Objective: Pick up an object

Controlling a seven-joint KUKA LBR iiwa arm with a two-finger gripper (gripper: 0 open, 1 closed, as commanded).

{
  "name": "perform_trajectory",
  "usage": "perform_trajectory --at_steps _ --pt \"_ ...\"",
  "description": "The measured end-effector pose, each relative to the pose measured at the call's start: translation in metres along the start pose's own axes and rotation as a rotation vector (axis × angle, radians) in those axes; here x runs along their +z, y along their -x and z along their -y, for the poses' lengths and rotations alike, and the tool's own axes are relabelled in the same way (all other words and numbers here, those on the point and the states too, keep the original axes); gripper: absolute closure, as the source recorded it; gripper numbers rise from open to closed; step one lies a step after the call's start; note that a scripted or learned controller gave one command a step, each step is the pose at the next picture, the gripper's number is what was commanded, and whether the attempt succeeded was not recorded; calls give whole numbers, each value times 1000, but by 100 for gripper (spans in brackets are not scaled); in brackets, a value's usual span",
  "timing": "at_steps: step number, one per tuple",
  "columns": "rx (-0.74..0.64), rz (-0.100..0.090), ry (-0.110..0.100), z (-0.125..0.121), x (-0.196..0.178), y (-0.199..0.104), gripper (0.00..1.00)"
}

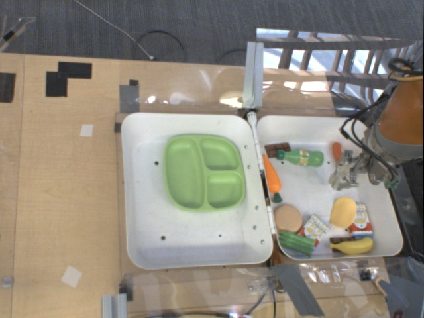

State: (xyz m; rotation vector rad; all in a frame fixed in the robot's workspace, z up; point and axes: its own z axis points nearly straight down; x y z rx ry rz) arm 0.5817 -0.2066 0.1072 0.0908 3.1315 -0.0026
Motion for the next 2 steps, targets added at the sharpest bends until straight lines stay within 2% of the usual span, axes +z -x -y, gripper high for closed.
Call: perform_trajectory --at_steps 1,2 --pt "-1 1 0 -1 0 0 0" --pt "-208 7 -1 2 17 -51 0"
